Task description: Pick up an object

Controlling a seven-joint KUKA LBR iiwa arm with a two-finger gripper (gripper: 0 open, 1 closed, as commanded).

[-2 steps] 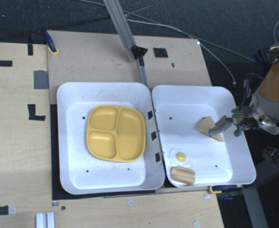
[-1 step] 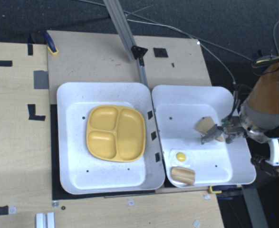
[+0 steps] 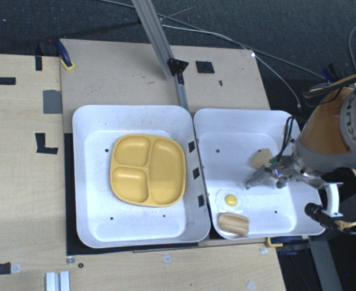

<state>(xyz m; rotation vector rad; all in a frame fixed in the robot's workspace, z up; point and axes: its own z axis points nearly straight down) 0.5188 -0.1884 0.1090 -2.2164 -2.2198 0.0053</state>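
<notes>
- Two shallow white bins (image 3: 87,162) sit side by side on the bench.
- Left: yellow divided plastic plate (image 3: 147,169).
- Right: grey two-finger gripper (image 3: 253,182), spread wide, holding nothing, near a tan bread roll (image 3: 233,224).

Grey and orange arm (image 3: 326,132) cut off at the right edge. End effector (image 3: 258,179) too blurred to read the finger state. Pale tan flat object (image 3: 262,158) partly hidden behind it. Wooden tabletop (image 3: 20,162) cropped left and near.
</notes>
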